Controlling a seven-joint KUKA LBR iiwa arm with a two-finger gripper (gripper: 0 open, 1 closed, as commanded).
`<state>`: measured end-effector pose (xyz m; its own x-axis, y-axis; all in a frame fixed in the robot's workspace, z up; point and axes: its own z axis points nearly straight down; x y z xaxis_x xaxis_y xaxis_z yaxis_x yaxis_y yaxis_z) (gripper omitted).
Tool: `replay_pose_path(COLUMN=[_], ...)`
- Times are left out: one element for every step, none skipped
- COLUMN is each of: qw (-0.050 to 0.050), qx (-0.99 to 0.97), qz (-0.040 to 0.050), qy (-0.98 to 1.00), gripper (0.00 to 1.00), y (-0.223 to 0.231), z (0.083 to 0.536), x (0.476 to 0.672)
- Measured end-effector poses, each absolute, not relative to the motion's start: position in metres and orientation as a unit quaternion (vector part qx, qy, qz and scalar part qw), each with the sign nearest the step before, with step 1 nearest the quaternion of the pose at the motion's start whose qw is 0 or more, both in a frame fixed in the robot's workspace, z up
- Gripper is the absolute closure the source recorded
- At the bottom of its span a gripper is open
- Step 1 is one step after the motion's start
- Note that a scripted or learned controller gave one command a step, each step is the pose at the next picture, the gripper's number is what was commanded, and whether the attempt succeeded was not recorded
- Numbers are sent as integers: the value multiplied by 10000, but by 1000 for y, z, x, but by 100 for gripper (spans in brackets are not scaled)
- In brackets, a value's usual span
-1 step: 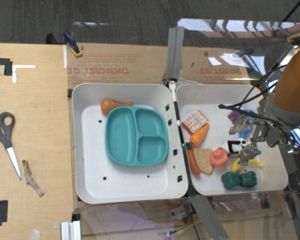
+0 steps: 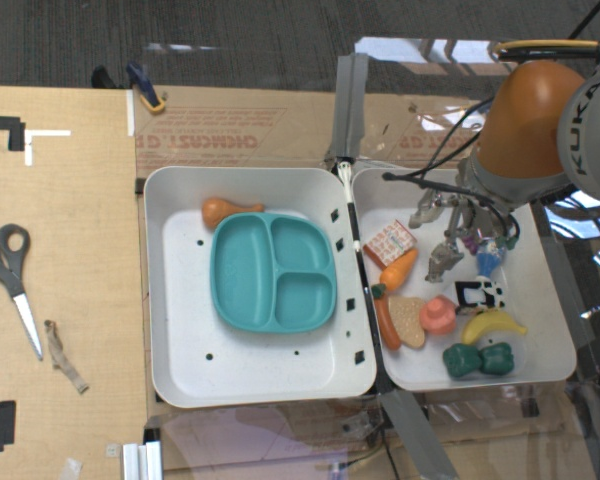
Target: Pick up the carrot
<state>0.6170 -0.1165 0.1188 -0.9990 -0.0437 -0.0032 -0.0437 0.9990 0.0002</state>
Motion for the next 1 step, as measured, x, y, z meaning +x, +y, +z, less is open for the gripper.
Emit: replay_pose_path(qw=[88], qx=[424], qz=[-18], qy=[9991], gripper=[0], y=[-95], z=[102], x=[621])
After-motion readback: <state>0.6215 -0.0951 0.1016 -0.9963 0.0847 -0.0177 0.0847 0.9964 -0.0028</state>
